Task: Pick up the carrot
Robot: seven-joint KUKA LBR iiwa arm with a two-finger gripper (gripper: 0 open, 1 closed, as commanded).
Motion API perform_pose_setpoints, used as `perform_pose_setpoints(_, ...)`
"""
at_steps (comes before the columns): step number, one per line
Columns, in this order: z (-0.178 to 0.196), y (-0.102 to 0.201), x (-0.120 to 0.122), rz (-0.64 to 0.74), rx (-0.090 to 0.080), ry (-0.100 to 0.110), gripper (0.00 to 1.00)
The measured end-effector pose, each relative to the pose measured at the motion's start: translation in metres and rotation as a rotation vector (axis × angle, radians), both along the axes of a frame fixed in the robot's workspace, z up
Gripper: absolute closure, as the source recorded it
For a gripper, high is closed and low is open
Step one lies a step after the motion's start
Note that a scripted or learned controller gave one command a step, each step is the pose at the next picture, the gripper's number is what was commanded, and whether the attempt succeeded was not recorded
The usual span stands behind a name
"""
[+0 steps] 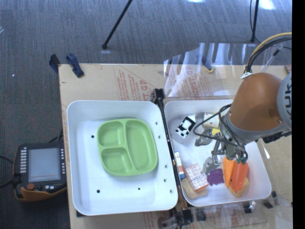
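In the right bin: the orange plastic toy carrot point(235, 174), near right corner.
Feel: light, stiff, slick (likely hollow).
Hold: across mid-body.
Gripper point(228, 152): pincer state cannot be told.

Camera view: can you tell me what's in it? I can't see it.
A robot arm's gripper hangs just above a carrot in the right white bin. The left bin holds a green plate.

The arm point(257, 106) ended in a large, rounded orange dome with a grey collar beneath it. A grey section at its right carried part of a dark printed letter. Black cables looped around the wrist, and yellow and black hoses arched above. The hand point(228, 157) was slim, grey metal.
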State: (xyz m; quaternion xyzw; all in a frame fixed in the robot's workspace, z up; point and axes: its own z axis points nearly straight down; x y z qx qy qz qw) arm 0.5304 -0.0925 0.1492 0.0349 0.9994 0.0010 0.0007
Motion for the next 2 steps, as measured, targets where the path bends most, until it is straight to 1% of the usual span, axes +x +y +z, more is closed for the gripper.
perform_pose_setpoints(1,-0.065,-0.016,-0.057,-0.025,0.001,0.009,0.00)
perform_pose_setpoints(2,-0.051,-0.018,-0.053,-0.024,-0.006,-0.001,1.00)
